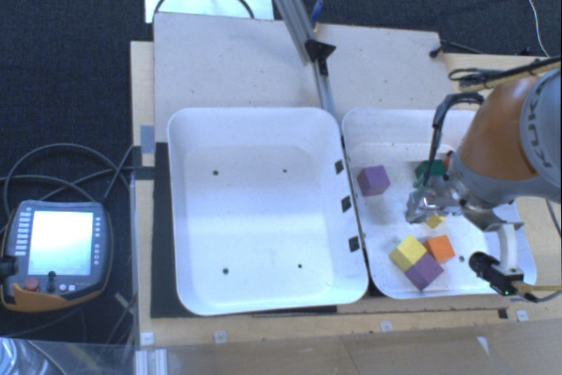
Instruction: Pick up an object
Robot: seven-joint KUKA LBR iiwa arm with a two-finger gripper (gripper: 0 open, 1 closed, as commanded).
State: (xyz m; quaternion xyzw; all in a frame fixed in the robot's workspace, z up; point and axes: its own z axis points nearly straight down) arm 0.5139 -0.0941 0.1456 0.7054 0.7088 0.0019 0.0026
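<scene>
Nearest the camera, at the lower right of the frame, sat a purple block (424, 271) touching a yellow block (407, 252), with an orange block (441, 248) just beside them, all in the right bin (386, 287). Above them, my gripper (424, 208) hung low over that bin, and I could not tell how my fingers stood. A small yellow piece (434, 221) showed just under me. Another purple cube (373, 180) lay apart, toward the bin's left wall. The left bin (263, 206) filled mid-frame. At far left lay a teach pendant (54, 255); its screen glared white and I could read no writing on it.
</scene>
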